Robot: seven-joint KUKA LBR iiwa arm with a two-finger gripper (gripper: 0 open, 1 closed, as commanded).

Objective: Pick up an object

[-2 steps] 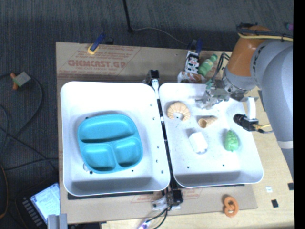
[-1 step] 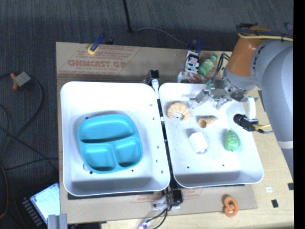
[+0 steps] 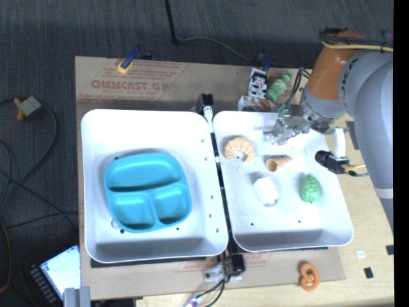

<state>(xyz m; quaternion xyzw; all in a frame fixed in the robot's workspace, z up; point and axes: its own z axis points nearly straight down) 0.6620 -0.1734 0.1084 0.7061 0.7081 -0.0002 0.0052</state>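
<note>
While the pincer (image 3: 285,128) hovers at the right bin's (image 3: 332,232) far edge, whether it is apart or together cannot be told. Just near-left of it lie a scallop shell (image 3: 238,149), ice-cream cone (image 3: 277,163), white block (image 3: 265,190) and green toy (image 3: 310,188).

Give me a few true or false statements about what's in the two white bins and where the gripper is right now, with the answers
1. The blue divided tray lies in the left bin. True.
2. The green object sits in the left bin. False: it is in the right bin.
3. The gripper is over the right bin's far edge. True.
4. The small cone lies on the blue tray. False: it lies on the right bin's floor.
5. The white block lies left of the green object. True.
</note>
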